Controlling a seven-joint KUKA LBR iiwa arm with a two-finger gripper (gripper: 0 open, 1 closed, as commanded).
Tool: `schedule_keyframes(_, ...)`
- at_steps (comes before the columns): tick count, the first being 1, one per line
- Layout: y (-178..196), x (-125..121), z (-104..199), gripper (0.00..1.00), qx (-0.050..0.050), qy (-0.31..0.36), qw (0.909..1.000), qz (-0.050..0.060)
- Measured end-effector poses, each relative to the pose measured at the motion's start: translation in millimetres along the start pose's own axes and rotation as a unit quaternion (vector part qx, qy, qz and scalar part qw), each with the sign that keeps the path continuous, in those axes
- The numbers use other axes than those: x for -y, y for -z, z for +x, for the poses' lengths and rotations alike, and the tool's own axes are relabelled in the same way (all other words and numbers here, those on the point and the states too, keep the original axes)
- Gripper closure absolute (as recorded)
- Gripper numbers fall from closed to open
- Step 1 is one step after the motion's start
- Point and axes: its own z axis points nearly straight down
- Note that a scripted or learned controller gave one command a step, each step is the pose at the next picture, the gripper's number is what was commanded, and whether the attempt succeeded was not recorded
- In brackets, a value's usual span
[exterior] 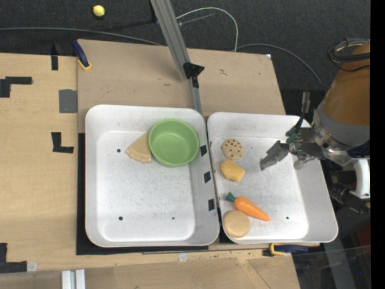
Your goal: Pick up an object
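My gripper (284, 160) hangs over the right part of the right bin (313, 221), open, with nothing between its fingers. To its left lie a speckled cookie (231, 148) and a yellow chunk (233, 171). Nearer the front are an orange carrot (251, 208) and a round tan bun (236, 224). The gripper is apart from all of them. In the left bin (102, 221) a green bowl (174, 142) stands at the back right, with a tan wedge (139, 150) touching its left side.
A metal pole (171, 32) slants down to the divide between the bins at the back. The arm's grey and orange body (349, 107) stands over the right bin's right rim. A small yellow ball (98, 10) lies on the floor far back.
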Motion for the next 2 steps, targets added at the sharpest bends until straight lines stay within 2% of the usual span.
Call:
schedule_keyframes(1, 0, 0, 0, 0.0, 0.0, 0.0, 1.0, 0.0)
schedule_keyframes(2, -44, 3, -2, 0.0, 0.0, -0.001, 1.0, 0.002)
